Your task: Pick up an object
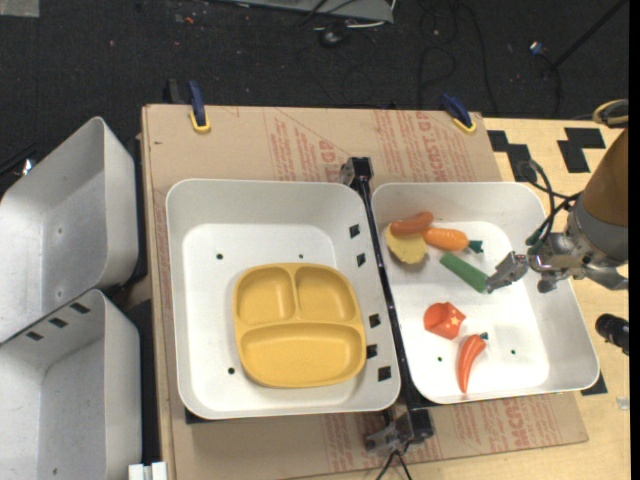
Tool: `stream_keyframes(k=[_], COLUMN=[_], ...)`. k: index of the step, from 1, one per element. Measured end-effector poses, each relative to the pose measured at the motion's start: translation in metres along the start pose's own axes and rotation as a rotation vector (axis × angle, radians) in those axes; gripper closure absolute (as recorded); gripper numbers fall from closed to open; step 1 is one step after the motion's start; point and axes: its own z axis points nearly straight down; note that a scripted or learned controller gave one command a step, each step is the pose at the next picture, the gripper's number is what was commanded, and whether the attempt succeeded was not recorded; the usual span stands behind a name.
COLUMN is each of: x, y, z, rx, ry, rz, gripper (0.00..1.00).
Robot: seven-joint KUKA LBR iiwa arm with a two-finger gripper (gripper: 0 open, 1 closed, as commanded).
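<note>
We see open floor in the right bin [520, 203] along its far right and near left corner. A cluster of toy food [425, 238] crowds its far left, with a green piece [463, 271] just beside the gripper [503, 272]. The yellow tray [298, 325] fills most of the left bin [190, 268]; its rim margins look passable, perhaps.

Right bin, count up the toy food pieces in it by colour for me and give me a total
Red or orange-red: 3, a hot dog, a bell pepper, a chili pepper
Orange: 1, a carrot
Green: 1, a cucumber
Yellowish tan: 1, a potato piece
Total: 6
</note>
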Motion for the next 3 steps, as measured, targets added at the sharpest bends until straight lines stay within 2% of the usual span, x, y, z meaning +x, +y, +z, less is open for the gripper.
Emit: stream_keyframes(k=[1,2,3], x=[0.002,0.002,-0.005], y=[-0.005,-0.004,0.005], z=[0.044,0.032,-0.019], rx=[0.000,-0.003,-0.007], ry=[0.000,-0.001,-0.003], rz=[0.001,0.001,-0.002], gripper=[0.00,1.00,1.00])
